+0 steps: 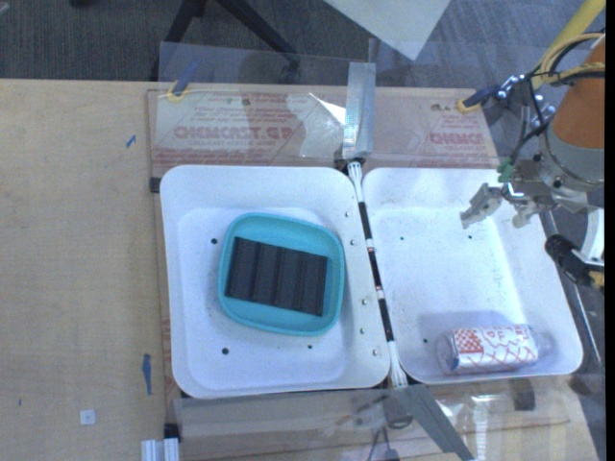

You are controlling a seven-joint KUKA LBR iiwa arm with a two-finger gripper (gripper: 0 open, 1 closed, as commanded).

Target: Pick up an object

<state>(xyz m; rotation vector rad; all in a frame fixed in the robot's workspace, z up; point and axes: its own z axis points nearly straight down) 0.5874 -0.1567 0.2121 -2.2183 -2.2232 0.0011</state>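
1. the red-and-white packet [488, 347] lies on its side near the front edge of the right bin [423, 257], close to the front right corner.
2. the gripper [500, 204] hangs over the bin's back right part, fingers spread apart with nothing between them, well apart from the packet.
3. risk: the rounded packet sits near the wall, so a finger could strike the rim or nudge it aside.
4. the teal tray [281, 273] sits in the left bin [192, 209].

I see two candidates: a teal rectangular dish [282, 274] with dark ribbed insert, lying flat mid left bin, slightly skewed; and a red-and-white patterned cylinder [488, 348] lying on its side near the right bin's front edge.
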